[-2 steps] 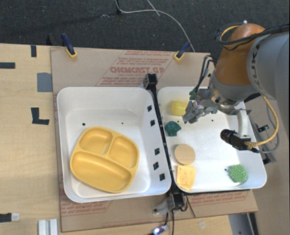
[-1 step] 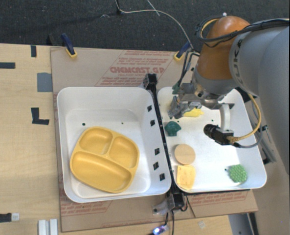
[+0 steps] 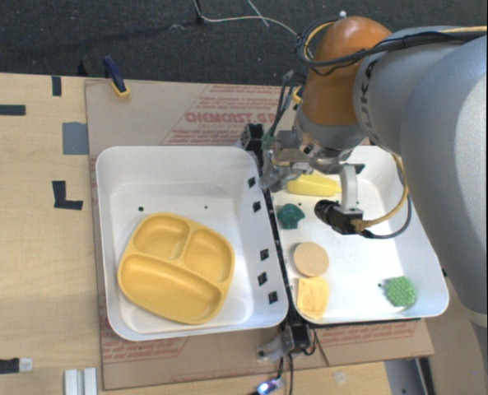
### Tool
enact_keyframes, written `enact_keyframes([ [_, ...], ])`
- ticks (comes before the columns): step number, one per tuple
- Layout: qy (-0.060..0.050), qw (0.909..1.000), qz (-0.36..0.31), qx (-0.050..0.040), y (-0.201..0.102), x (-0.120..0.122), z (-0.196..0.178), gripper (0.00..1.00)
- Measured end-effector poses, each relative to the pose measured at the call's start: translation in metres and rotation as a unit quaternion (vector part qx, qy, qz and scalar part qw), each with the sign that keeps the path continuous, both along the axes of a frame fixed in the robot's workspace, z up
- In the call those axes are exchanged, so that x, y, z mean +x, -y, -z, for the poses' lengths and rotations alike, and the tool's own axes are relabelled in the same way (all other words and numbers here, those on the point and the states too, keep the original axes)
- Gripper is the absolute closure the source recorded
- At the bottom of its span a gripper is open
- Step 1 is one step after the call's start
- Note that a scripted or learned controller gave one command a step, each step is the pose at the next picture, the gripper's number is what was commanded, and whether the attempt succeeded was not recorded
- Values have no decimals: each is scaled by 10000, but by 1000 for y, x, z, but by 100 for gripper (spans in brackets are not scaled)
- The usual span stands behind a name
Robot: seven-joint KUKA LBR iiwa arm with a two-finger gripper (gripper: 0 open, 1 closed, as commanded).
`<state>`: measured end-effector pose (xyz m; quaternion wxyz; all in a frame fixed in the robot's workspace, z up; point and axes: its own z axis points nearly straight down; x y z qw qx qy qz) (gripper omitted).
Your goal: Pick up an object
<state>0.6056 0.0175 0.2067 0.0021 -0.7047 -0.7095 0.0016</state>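
Reaching in from the right, positioned low over the upper left part of the right bin (image 3: 416, 245), beside the divider: hand (image 3: 297, 169). Hand state: cannot tell, hidden under the wrist. Just beside hand, toward the right: yellow banana-shaped object (image 3: 313, 187). Just below hand: small dark green object (image 3: 290, 216). Further down: round tan disc (image 3: 311, 259), then pale yellow wedge (image 3: 313, 297) near the front wall. Well apart, front right corner: green bumpy ball (image 3: 399, 291). Left bin (image 3: 120, 171): yellow divided plate (image 3: 176, 267). Both bins on cardboard sheet (image 3: 186, 113) over table (image 3: 21, 245).
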Motion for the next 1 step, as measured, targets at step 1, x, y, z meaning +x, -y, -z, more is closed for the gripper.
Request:
enact_keyframes([
  [1,-3,10000,-4,1,-51,3,-2,100],
])
